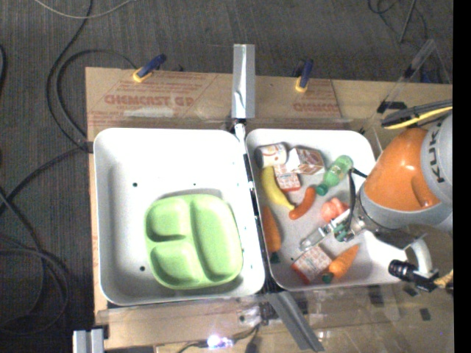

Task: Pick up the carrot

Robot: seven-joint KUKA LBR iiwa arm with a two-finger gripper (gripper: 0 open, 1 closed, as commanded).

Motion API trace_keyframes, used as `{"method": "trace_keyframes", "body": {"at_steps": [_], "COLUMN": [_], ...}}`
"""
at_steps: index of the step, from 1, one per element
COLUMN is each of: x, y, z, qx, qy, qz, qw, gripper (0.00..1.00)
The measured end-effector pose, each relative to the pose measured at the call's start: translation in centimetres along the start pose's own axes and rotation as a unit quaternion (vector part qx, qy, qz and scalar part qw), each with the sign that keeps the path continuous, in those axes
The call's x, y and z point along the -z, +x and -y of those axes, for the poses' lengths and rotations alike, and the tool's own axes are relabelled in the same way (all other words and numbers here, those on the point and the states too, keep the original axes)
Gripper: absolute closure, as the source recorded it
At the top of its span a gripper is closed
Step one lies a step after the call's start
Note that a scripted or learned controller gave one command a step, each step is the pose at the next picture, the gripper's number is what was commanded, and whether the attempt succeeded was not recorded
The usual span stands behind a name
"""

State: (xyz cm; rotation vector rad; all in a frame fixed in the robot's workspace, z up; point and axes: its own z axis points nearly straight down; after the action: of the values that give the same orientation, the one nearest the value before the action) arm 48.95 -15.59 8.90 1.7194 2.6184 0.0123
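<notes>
A long orange carrot (271,231) with a green tip lies along the left wall of the right bin (368,147). A second, shorter carrot (344,260) rests near that bin's front right, beside a small red and white carton (313,262). My gripper (328,234) hangs low over the middle of the right bin, between the two carrots and just above the carton. It is nearer the shorter carrot, whose upper end lies just below and right of it. Nothing is seen held in it.
The right bin also holds a yellow banana (271,188), a red-orange sausage shape (302,203), a green bottle (335,171), a small red bottle (333,209) and several cartons at the back. A green divided tray (193,240) sits in the left bin (118,160).
</notes>
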Motion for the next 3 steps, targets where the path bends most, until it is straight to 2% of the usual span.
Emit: {"method": "trace_keyframes", "body": {"at_steps": [1, 2, 3], "x": [1.3, 0.0, 0.0], "y": [1.2, -5.7, -5.3], "z": [0.1, 2.5, 2.1], "qx": [-0.150, 0.043, -0.024], "qy": [0.009, 0.001, -0.001], "qz": [-0.002, 0.000, 0.001], "qw": [0.9887, 0.9991, 0.9997], "gripper": [0.00, 0.00, 0.00]}}
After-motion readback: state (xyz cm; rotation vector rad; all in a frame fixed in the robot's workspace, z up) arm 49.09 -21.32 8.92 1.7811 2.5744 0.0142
